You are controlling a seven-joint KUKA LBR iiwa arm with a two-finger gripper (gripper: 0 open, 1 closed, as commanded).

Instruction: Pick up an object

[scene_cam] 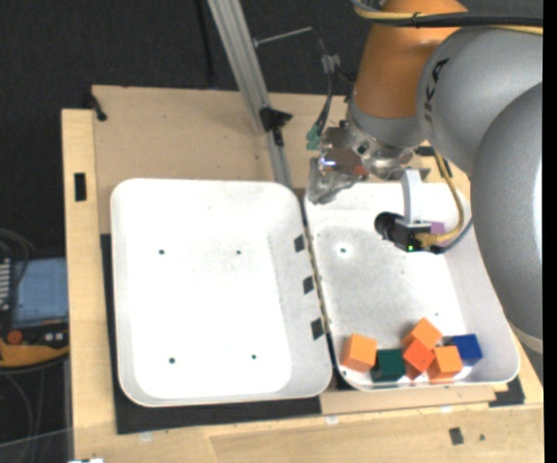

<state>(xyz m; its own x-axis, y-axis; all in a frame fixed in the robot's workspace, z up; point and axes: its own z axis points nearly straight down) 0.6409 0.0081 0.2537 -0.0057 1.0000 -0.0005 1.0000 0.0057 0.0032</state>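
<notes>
We see the hand (328, 186) at 12 o'clock of the right bin (355, 258); grip state unclear. Blocks (413, 353) cluster at 6 o'clock.

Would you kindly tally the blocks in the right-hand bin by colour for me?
Orange blocks: 4
Green block: 1
Blue block: 1
Total: 6

Two white bins (210, 201) sit side by side. At five o'clock lie four orange blocks (360, 351), one green block (390, 365) and one blue block (466, 347).
</notes>
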